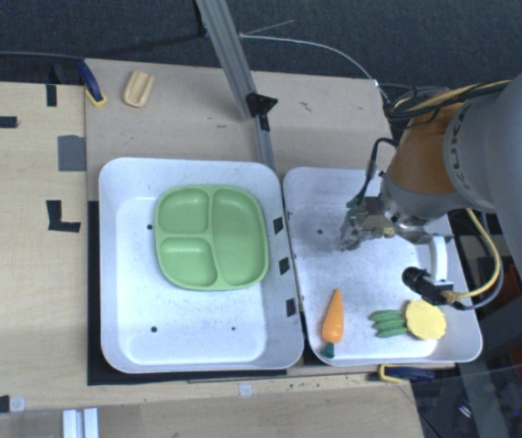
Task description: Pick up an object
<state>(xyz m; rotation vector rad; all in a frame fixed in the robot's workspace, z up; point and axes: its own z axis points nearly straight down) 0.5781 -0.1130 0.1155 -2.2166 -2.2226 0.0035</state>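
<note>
Toy carrot (pixel 333 315) lies in the right bin (pixel 320 194), near its front-left corner, close to the bin's left wall. Long axis runs near vertical in the frame, slightly tilted: narrow orange tip toward the far side, green stub end toward the front wall. The stub is small and dark; detail not resolvable.

Same bin, front-right corner: a yellow toy (pixel 425 319) with a green leafy part (pixel 389 322) touching its left side. Whether these are one piece or two cannot be told. They sit near the carrot but apart from it.

Claw (pixel 352 235) hangs over the middle of the right bin, well apart from the carrot and from the yellow toy. Its tips read as a dark blurred cluster; open or closed cannot be told, and nothing is seen between them. The arm (pixel 434 167), grey with an orange band, comes in from the right and covers the bin's far-right corner. A black part with a yellow cable (pixel 480 276) hangs below the wrist over the bin's right edge.

Left bin (pixel 115 245) holds a green divided plate (pixel 213 236) with three compartments, set in the far half.

Worktop (pixel 24 245): a small tan block (pixel 138 88) by the far-left edge; a grey pole (pixel 229 44) slants across the top.
</note>
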